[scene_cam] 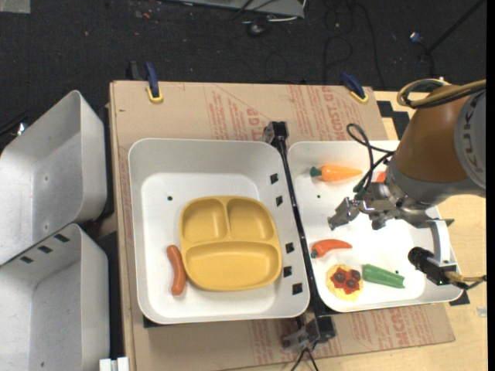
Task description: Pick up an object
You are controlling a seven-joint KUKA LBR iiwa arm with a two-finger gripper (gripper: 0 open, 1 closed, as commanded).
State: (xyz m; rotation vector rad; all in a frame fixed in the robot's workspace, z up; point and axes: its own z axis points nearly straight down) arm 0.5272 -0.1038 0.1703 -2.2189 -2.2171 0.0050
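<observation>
My gripper hangs over the middle of the right bin, fingers spread and nothing between them. A red pepper lies just below and left of it. An orange carrot with a green top rests at the bin's far side, above the gripper. Near the front edge sit a small round pizza piece and a green pod. A small red-orange thing peeks out beside the arm, mostly hidden.
The left bin holds a yellow divided plate and a brown sausage at the plate's left. A black divider runs between the bins. The arm's body covers the right bin's right side.
</observation>
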